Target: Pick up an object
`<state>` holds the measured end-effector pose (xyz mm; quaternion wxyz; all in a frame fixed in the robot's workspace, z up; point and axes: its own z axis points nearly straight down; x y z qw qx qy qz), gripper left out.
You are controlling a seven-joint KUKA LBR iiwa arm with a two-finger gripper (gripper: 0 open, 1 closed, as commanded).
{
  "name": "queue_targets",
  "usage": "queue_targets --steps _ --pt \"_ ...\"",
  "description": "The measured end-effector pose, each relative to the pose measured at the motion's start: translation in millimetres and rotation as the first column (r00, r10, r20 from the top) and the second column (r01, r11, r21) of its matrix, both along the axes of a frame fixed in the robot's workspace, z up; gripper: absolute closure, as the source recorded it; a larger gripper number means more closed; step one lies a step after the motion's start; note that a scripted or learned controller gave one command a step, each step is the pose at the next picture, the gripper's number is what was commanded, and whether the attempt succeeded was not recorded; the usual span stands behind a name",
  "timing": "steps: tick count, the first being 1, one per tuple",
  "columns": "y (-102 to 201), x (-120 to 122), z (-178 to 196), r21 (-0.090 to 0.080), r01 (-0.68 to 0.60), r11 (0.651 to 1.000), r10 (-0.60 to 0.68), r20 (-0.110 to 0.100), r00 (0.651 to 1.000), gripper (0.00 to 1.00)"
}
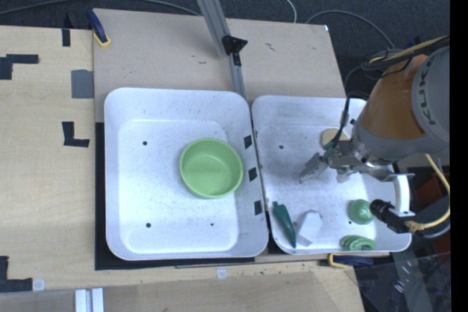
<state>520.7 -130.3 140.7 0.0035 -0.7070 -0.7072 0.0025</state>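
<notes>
At the near rim of the right-hand shallow white bin (292,109), a row of small items: flat green ridged disc (357,242) in the near right corner, pale grey-white block (309,223) further left, dark green slim wedge-shaped piece (284,224) beside that block, close to the divider. Just behind the disc, small round green ball-like object (359,211). Further back, mid-bin, grey two-finger gripper (310,169) sits low over bare bin floor, fingers spread apart, nothing between them. Behind the gripper, a tan round object (333,136), half hidden by the wrist. Left of the right-hand bin, left white bin (124,113) carries a light green plastic bowl (211,167), upright, near its middle. Step in hand looks like the approach, no grasp yet. Next move likely calls for shifting the gripper over one item, lowering, then clenching; the ball seems the nearest candidate.
</notes>
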Motion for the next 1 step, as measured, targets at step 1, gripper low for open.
queue_targets --steps 1 --pt "0.5 -0.4 -52.1 -0.002 -0.001 1.000 0.001 0.007 1.000 0.00"
